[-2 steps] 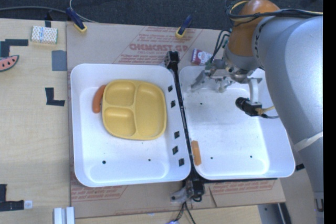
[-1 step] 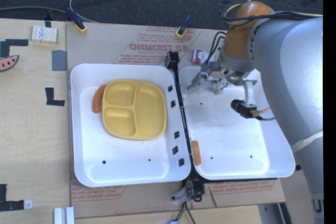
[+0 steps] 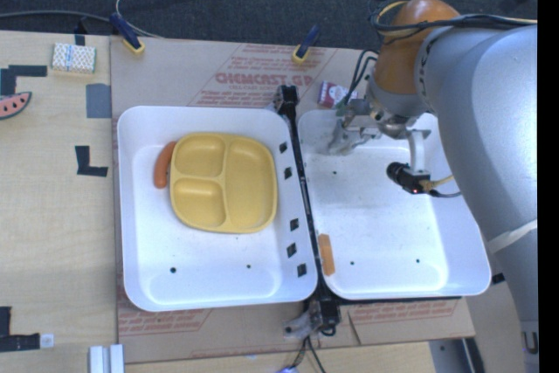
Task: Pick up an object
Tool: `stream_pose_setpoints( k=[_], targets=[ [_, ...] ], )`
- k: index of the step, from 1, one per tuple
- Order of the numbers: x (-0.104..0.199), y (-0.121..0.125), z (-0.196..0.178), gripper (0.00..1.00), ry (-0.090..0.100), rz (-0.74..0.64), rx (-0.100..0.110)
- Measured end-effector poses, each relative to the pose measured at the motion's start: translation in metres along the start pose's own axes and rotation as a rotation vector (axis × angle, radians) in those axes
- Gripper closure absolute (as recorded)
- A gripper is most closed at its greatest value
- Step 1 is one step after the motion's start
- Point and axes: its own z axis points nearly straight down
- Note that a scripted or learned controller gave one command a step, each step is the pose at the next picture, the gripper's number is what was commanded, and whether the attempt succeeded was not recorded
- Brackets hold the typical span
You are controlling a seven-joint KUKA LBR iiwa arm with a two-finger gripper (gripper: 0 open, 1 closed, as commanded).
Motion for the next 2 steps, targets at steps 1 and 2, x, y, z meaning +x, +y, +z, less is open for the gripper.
stream_pose_setpoints(
  k=[1,2],
  targets=[
    [-0.0002,-0.0002,0.0005,0.0,-0.001,0.0,0.001],
    [-0.0001,-0.0003,-0.009,1.0,-0.001,-0.001,0.001]
  ],
)
